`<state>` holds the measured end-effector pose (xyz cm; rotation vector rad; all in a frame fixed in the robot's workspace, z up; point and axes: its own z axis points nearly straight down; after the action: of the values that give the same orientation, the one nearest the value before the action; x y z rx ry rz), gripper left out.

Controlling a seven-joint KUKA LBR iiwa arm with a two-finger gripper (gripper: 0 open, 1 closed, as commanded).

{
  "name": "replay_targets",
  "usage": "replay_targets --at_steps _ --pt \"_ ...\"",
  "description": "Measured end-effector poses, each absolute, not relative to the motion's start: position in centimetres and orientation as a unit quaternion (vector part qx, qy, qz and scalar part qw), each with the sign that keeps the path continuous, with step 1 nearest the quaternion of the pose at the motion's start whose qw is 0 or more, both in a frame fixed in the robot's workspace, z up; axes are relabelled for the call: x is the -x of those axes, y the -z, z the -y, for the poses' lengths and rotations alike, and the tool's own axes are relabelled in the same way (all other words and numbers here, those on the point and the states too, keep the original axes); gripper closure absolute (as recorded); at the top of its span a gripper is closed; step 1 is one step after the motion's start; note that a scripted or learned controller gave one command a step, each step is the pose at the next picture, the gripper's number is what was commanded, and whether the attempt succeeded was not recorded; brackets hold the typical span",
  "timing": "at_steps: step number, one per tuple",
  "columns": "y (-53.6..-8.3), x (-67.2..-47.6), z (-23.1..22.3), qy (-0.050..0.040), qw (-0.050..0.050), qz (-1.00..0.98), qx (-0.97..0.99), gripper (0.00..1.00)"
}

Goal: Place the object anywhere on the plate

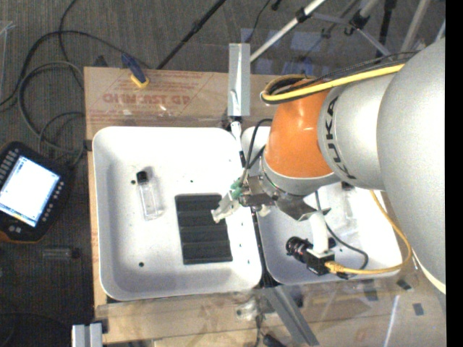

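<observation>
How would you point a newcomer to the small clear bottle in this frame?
Start at the left white bin. Inside it lies a black ribbed plate; just left of that plate, apart from it, lies the small clear bottle. Its see-through body and dark cap set it apart from the flat black plate.

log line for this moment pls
gripper: over black plate's right edge | fingers: unclear | vial: left of plate, in left bin
</observation>
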<state>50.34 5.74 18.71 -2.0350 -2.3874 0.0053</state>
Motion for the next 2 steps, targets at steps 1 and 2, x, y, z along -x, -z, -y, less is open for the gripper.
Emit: replay_targets --at_steps 1,2 --pt "-18.7 -50.34 -5.77 -0.0015 0.002 0.761 0.649 0.0" --pt "-18.7 -50.34 -5.77 -0.0016 0.002 0.761 0.649 0.0"
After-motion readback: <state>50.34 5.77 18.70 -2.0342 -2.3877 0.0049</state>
